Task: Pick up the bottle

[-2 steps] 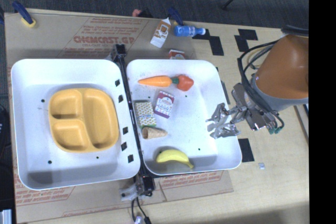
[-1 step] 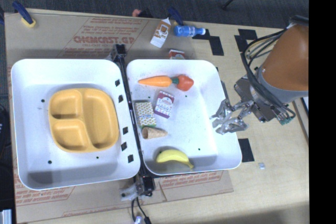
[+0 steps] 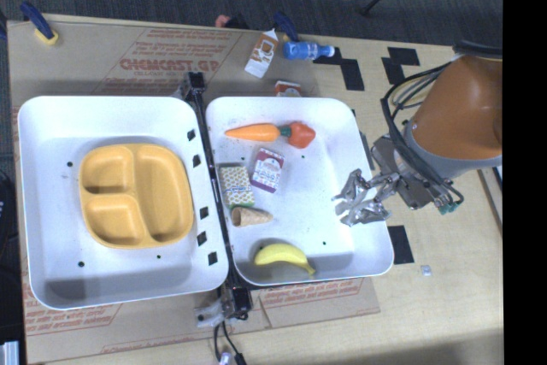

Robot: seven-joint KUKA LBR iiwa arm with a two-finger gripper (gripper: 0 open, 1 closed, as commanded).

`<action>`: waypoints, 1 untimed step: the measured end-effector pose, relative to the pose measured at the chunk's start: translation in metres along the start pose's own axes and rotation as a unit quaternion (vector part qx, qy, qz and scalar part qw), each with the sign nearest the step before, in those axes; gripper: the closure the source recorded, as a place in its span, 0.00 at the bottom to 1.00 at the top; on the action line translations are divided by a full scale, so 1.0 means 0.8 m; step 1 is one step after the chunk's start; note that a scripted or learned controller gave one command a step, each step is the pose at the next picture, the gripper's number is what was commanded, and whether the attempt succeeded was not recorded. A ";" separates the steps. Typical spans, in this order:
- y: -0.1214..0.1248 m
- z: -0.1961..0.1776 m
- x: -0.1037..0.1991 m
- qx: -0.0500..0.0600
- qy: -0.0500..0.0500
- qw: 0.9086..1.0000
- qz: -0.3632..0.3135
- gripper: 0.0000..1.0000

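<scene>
One bottle (image 3: 306, 51) lies outside right bin (image 3: 363, 184), beyond its far rim. Gripper (image 3: 355, 205) over bin's right edge, fingers spread, empty. Advise clearing rim, aligning across bottle's width.

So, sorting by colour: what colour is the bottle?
Blue, lying on the bench beyond the bins; camera view shows it: bottle.
</scene>
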State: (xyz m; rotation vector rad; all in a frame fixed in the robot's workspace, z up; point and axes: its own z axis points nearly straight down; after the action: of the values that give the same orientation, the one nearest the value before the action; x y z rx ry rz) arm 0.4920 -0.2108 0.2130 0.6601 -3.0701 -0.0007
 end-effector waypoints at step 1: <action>0.003 0.022 0.008 0.000 0.000 0.994 0.109 1.00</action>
State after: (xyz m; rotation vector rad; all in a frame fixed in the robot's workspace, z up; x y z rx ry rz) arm 0.4852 -0.2109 0.1950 0.3227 -3.1229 -0.0009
